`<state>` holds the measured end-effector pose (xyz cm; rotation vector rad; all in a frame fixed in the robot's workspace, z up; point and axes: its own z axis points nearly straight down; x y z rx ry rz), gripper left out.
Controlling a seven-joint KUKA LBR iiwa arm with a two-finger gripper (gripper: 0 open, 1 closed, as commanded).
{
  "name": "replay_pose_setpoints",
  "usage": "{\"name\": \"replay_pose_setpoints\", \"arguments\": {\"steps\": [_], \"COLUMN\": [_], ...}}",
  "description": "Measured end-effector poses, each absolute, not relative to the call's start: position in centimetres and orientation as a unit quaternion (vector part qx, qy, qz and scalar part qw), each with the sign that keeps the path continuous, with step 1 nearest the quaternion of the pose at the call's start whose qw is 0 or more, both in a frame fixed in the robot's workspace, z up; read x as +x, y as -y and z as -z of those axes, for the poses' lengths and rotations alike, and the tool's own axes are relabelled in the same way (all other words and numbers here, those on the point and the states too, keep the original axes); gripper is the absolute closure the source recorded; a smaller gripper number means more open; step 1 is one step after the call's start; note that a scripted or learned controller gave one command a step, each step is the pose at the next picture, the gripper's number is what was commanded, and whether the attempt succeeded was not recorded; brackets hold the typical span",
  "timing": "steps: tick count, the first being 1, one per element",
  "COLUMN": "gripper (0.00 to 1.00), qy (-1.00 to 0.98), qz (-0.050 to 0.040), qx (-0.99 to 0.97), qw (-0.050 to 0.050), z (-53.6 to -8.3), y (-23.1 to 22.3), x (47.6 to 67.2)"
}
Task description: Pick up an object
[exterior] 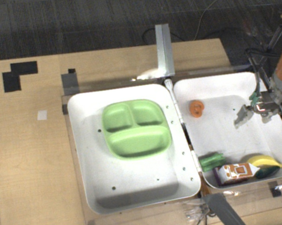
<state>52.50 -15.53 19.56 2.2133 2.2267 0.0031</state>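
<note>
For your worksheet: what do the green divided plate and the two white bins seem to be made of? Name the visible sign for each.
Green divided plate: probably moulded plastic, matte; even colour, rounded compartments. White bins: likely plastic or coated metal, smooth, slightly glossy; soft sheen, rounded corners.

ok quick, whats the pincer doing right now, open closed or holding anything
Pincer: over the right bin, near its right wall, with nothing visibly between its fingers; too small and blurred to tell open from closed.
</note>
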Motion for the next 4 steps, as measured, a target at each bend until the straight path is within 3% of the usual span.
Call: {"name": "replay_pose_setpoints", "arguments": {"steps": [1,2,3,4], "gripper": [0.00,0.00,0.00,0.00], "qy": [-0.737,-0.719,-0.777,-0.832], "qz": [-0.0011,-0.0022,-0.0012,-0.0017], "qx": [0.676,0.695,0.629,0.554], "qw": [0.002,0.004,0.003,0.003], "z": [-16.9,-18.8,-21.8,-14.6], "y": [15.4,15.3,20.6,11.5], "x": [64.9,67.1,60.2,66.4]}}
